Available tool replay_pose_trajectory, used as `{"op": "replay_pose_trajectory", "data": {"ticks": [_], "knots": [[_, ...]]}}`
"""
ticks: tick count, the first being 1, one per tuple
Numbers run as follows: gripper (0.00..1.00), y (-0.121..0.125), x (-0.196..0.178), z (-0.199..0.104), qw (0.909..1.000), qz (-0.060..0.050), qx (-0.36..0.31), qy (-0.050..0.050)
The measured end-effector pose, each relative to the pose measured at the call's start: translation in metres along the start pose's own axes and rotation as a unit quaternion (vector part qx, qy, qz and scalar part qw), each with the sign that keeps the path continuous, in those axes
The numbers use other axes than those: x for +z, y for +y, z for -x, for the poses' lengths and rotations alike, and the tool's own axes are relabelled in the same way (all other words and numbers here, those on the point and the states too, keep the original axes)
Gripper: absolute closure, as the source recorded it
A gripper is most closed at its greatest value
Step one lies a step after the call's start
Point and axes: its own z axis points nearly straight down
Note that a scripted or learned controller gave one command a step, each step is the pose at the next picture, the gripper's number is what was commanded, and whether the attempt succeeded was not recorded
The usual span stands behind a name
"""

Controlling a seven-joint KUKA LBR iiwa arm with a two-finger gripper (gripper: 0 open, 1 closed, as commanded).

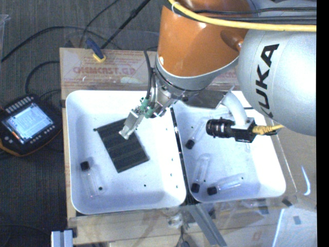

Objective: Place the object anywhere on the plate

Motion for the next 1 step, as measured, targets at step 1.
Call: {"op": "replay_pose_trajectory", "data": {"ticks": [1], "knots": [[0.0,0.0,0.0,0.0,1.0,0.0,0.0,0.0]]}}
